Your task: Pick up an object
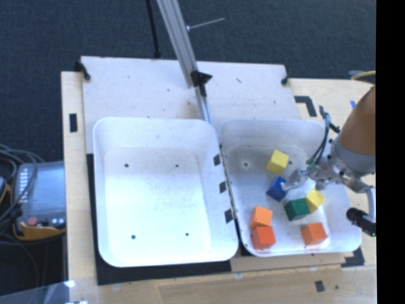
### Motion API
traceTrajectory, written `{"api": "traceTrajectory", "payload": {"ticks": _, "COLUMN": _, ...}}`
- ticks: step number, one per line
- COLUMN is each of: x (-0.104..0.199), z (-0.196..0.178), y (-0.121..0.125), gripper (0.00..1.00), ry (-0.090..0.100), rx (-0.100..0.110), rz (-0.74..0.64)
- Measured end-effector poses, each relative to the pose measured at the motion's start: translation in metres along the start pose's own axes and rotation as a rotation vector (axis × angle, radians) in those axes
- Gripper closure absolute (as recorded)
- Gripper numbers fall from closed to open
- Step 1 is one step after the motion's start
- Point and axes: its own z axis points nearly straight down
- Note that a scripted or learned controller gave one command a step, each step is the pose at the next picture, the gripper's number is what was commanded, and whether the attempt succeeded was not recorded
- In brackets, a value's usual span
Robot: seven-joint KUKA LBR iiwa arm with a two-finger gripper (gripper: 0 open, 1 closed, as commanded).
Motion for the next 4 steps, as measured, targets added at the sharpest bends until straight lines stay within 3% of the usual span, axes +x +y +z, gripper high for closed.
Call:
{"api": "traceTrajectory", "payload": {"ticks": 1, "x": -0.002, "z": -0.015, "y": 0.002, "gripper": 1.0, "ry": -0.005, "rx": -0.01, "rz": 0.006}}
{"api": "traceTrajectory", "payload": {"ticks": 2, "x": 0.004, "z": -0.075, "y": 0.002, "gripper": 1.0, "ry": 0.0, "rx": -0.001, "rz": -0.005}}
{"api": "traceTrajectory", "payload": {"ticks": 3, "x": 0.003, "z": -0.073, "y": 0.003, "gripper": 1.0, "ry": 0.001, "rx": 0.004, "rz": -0.005}}
{"api": "traceTrajectory", "payload": {"ticks": 4, "x": 0.06, "z": -0.07, "y": -0.005, "gripper": 1.0, "ry": 0.004, "rx": 0.006, "rz": -0.008}}
